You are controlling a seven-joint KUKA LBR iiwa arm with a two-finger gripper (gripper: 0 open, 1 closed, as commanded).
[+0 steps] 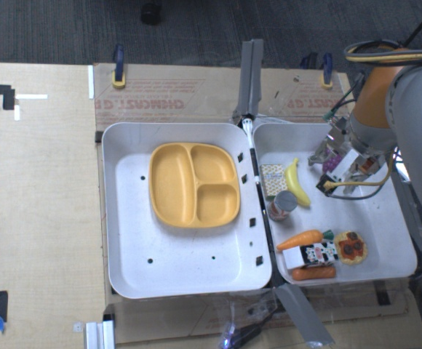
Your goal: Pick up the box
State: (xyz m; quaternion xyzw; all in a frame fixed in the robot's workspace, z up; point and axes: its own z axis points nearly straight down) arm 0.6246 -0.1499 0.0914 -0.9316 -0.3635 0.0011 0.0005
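1. The gripper (336, 171) hangs over the upper right part of the right bin (385, 217), below the arm's orange band, with cables looping beside it. Whether it is spread or pressed together I cannot tell; nothing shows pinched in it.
2. Nearest to it, on its left, lies a yellow banana (297, 182), and just beyond that a small speckled pad (272, 179) against the bin's left wall, with a small can (283, 203) just below them.
3. The box (312, 256), white with dark markings, sits near the bin's front edge, well apart from the gripper and down-left of it in the camera view. Its long axis runs roughly left to right, tilted slightly.
4. The box is crowded: a carrot (300, 240) lies along its far side, a red-orange item (313, 273) along its near side, and a pizza-like toy (351, 247) just beside its right end.
5. In my judgement, the coming move turns on travelling toward the front edge and slightly left, then closing across the box's short width, where the carrot and the red item leave little room.
6. The left bin (124, 217) holds a yellow divided plate (194, 184); both bins rest on the desk (36, 217).
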